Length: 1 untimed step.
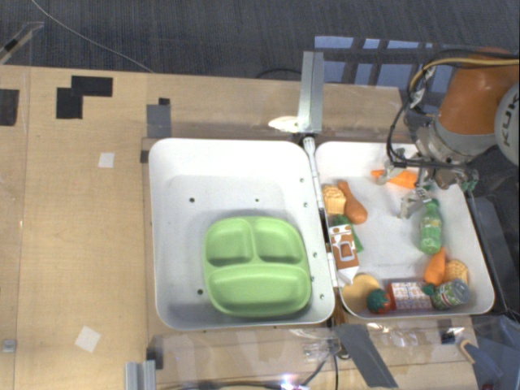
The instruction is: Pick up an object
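Left white bin [175, 218]: green three-compartment plastic tray [256, 265] lying lower centre of the frame | right white bin [382, 157]: green plastic bottle [430, 227] at right; orange carrot-shaped toy [435, 266] below it; small cardboard carton [344, 245] against left wall

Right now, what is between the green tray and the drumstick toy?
In the camera view, the bins' touching rims and a yellow corn-like toy lie between the green tray and the drumstick toy.

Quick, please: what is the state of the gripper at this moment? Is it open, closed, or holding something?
Gripper: above the right bin, just over the green bottle; open or shut cannot be told, and no object is seen between its fingers.
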Available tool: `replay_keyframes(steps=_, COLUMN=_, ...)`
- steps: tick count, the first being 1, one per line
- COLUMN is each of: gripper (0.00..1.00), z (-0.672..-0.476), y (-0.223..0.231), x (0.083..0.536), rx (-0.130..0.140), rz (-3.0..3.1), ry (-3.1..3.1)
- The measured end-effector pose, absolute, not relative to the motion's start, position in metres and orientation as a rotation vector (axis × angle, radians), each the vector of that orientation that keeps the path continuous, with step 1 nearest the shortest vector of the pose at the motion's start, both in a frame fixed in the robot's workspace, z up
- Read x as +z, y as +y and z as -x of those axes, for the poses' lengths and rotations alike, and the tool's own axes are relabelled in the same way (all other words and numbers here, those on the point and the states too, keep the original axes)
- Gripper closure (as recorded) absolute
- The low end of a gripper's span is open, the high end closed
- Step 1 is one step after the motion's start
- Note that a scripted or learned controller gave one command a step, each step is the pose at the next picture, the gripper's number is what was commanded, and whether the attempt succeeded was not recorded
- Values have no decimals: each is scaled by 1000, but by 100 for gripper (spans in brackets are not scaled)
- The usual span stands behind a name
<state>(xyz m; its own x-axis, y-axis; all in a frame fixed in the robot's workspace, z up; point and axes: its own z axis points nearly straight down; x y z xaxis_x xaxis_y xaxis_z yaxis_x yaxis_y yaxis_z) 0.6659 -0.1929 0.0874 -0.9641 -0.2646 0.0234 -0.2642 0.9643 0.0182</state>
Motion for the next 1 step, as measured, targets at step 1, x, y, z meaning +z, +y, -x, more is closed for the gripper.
replay_keyframes(steps=1, gripper=0, z=-656, y=-201, x=87, rx=-3, rz=-588, ry=-3092)
